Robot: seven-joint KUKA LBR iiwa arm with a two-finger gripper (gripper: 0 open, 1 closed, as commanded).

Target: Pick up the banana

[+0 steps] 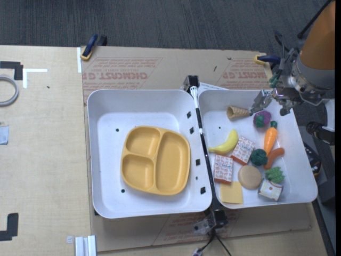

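The yellow banana lies in the right bin, near its left wall, curving up to the right. My gripper hangs over the bin's far right corner, well to the right of and beyond the banana. Its two fingers are spread open with nothing between them. A purple and green vegetable sits just below the gripper.
Around the banana lie a waffle cone, two red and white packets, a carrot, broccoli, a round cookie and a cheese slice. The left bin holds a yellow divided plate.
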